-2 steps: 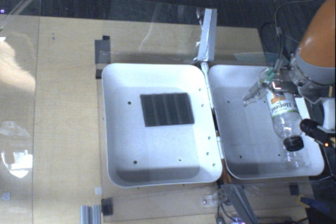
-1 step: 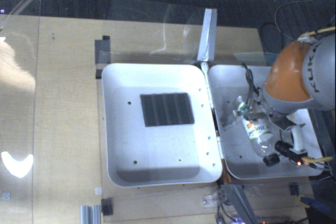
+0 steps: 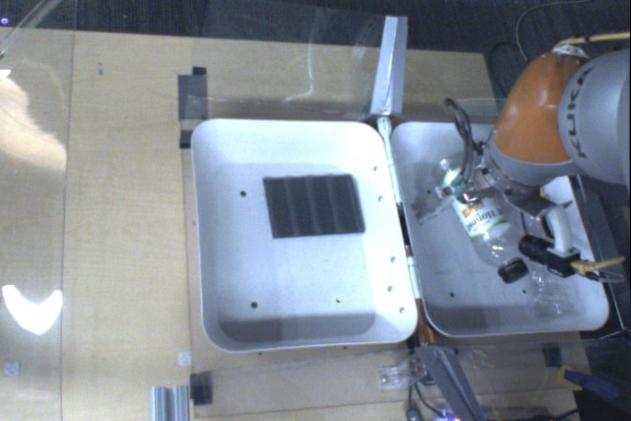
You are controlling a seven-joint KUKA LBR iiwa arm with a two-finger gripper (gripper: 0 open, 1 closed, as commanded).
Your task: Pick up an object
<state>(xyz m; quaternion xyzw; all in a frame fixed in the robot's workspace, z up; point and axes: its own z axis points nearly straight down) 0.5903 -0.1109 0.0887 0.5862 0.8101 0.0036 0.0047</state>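
Clear bottle (image 3: 480, 220) bears a white label, print unreadable.

The arm (image 3: 601, 113) is a thick, rounded grey body with part of a dark printed letter on its casing, and a broad glossy orange band (image 3: 532, 118) swells just above the wrist. A thin black cable (image 3: 459, 125) loops off the near side of that band, above the gripper (image 3: 463, 187), whose small metal parts are too blurred to tell apart. A grey collar sits between the band and the gripper.
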